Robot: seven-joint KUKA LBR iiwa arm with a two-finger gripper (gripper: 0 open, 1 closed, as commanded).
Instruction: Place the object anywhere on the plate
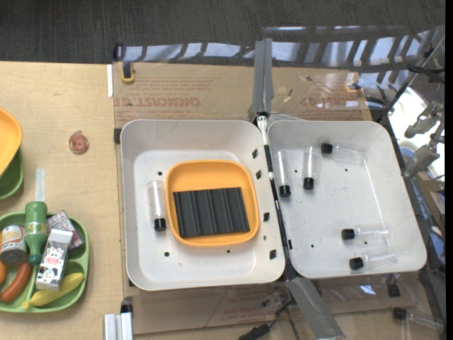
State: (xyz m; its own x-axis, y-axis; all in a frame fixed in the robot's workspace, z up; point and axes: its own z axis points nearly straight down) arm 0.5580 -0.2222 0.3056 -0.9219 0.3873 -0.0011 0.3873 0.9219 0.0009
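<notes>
Lying beside plate, vial (apparently clear)

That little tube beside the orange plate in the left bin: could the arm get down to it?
Probably yes. The tube lies flat on the left bin floor, nothing covering it. The orange plate sits close on one side, so the fingers would have little room there.

An orange plate with a dark ribbed insert sits in the middle of the left bin. Just left of the plate lies a clear tube with a black cap, apart from it. Right of the plate, in the right bin, five more capped tubes lie scattered. Far left of the plate, a green tray of toy food rests on the table.
</notes>
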